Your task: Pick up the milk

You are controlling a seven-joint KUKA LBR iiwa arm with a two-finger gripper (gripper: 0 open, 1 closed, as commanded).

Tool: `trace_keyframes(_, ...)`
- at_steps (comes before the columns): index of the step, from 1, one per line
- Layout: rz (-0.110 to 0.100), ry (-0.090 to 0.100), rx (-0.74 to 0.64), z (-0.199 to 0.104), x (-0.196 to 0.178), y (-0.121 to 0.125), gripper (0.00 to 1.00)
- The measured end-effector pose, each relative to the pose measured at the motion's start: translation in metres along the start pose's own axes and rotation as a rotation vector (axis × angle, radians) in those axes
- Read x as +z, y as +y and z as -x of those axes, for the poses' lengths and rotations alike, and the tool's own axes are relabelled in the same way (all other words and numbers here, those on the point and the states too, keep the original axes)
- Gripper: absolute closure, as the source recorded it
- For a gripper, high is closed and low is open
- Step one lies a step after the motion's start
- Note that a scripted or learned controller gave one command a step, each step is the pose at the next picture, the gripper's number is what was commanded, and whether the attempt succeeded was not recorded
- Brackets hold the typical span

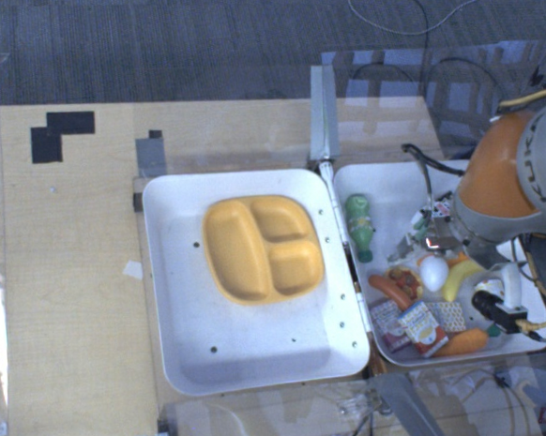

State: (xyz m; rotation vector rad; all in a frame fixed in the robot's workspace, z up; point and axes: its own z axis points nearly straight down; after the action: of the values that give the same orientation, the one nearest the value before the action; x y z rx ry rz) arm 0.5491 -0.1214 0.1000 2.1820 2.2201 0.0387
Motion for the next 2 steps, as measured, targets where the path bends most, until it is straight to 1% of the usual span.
trace_keyframes(1,0.001,-0.002,-0.099,0.007,0.001,-0.022,0.0)
trace_keyframes(2,-0.03,0.003,-0.175,0.042,-0.067,0.009,0.0)
